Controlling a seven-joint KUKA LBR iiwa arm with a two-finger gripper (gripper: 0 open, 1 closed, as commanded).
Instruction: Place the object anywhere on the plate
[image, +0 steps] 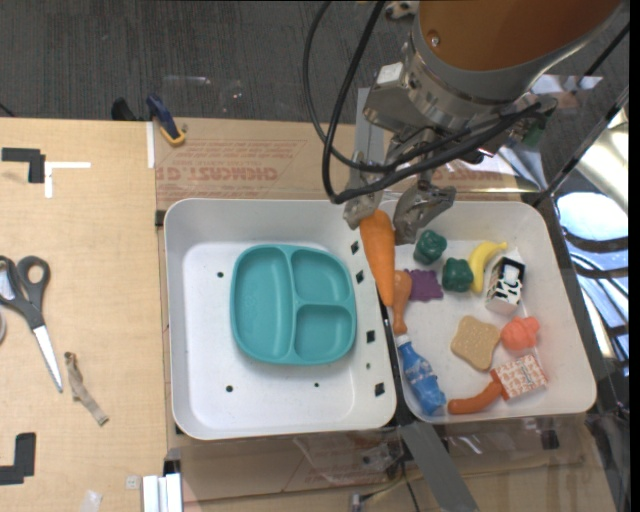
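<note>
A teal plate with three compartments (293, 303) lies in the left bin (195, 350). My gripper (388, 212) hangs over the back of the ridge between the two bins, just beyond the plate's back right corner. An orange toy carrot (378, 252) sits between its fingers, thick end up, its tip pointing down along the ridge. The gripper is shut on the carrot.
The right bin (560, 300) holds two green pieces (431, 245), a purple piece (425, 285), a banana (486, 262), a black-and-white carton (508, 282), toast (475, 341), a blue bottle (420, 375) and a sausage (475, 400). Scissors (30, 300) lie on the bench at left.
</note>
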